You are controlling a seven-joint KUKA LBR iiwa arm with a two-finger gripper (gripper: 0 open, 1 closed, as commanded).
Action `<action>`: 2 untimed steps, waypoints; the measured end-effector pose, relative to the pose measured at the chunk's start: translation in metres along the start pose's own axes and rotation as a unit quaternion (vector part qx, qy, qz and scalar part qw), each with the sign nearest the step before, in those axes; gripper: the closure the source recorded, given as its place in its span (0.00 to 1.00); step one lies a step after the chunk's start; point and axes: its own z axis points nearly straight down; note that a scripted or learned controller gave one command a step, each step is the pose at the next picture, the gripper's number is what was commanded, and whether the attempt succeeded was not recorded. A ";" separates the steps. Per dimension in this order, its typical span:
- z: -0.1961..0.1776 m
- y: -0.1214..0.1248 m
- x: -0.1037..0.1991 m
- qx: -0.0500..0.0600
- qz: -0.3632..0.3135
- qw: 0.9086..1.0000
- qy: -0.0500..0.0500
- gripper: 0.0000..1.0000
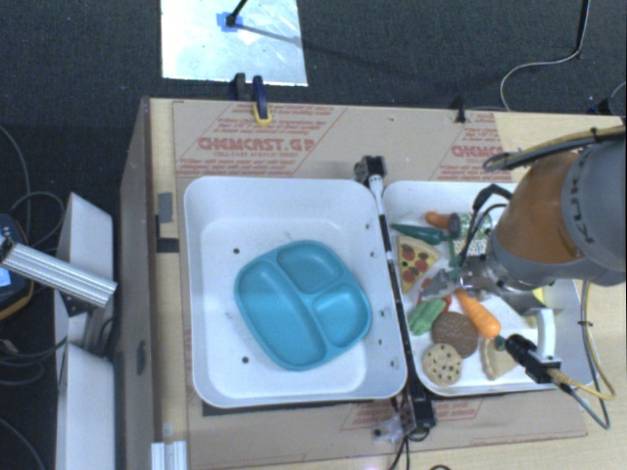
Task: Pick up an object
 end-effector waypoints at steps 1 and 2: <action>0.001 0.009 -0.017 0.006 -0.003 1.000 0.005 0.00; 0.000 -0.019 0.010 0.000 0.000 1.000 -0.001 0.00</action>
